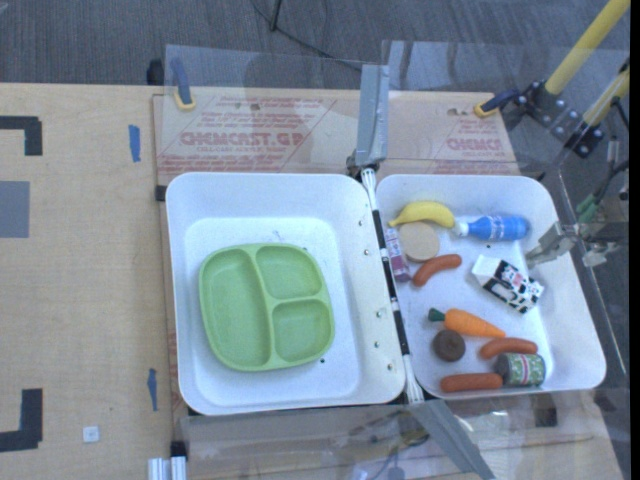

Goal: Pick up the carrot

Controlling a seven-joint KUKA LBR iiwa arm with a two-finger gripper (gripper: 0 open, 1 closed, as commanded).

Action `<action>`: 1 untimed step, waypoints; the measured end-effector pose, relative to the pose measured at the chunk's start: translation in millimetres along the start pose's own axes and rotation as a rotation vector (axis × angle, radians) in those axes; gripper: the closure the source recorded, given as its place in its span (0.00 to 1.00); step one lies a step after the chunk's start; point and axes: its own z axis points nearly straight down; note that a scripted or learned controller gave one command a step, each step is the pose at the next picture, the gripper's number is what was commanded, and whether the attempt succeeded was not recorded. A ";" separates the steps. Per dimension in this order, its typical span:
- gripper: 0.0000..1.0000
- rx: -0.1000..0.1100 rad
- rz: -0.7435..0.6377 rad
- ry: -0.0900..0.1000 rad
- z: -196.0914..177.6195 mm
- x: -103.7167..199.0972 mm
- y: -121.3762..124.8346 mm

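The camera view shows two white bins side by side; the left bin [185, 268] holds a green divided plate [266, 306], and the right bin [575, 298] holds many small toy foods. The carrot [472, 322] lies in the near half of the right bin, pointing to the right and a little toward the near side, with its green top at the left end. The gripper [570, 238] is at the right rim of this bin, on the far side of the carrot and well apart from it. It looks thin and partly see-through there, so whether it is spread or pressed together, I cannot tell.

In my judgement the main risk is the crowding around the carrot. A brown round piece [449, 345] sits just beside it on the near-left side, and a sausage [508, 347] lies just beside its pointed end. A green can [521, 369] is near too. If the gripper comes down a little too near, it may close on the sausage instead, or push it.

The black and white carton [509, 282] lies between the gripper and the carrot, so a low path could knock it. The carrot is also narrow and tapered, so a grasp close to the tip will probably slip off.
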 end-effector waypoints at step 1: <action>0.00 -0.012 -0.071 -0.001 157.2 32.6 -8.4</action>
